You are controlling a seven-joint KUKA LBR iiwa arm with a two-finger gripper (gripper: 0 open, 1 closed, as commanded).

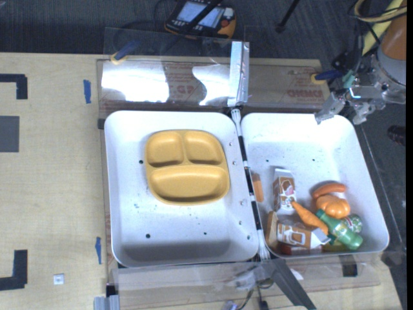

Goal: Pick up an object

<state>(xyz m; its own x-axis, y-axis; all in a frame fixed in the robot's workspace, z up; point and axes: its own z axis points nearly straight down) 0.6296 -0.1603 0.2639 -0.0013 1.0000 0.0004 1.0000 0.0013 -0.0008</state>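
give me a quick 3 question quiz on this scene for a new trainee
1. True or false: the yellow divided tray lies in the left bin.
2. Multiple choice: where is the tool? A) down among the items in the right bin B) above the far right corner of the right bin C) over the yellow divided tray
3. Fill in: the green bottle lies in the ____ bin, beside the toy carrot.

Key
1. True
2. B
3. right
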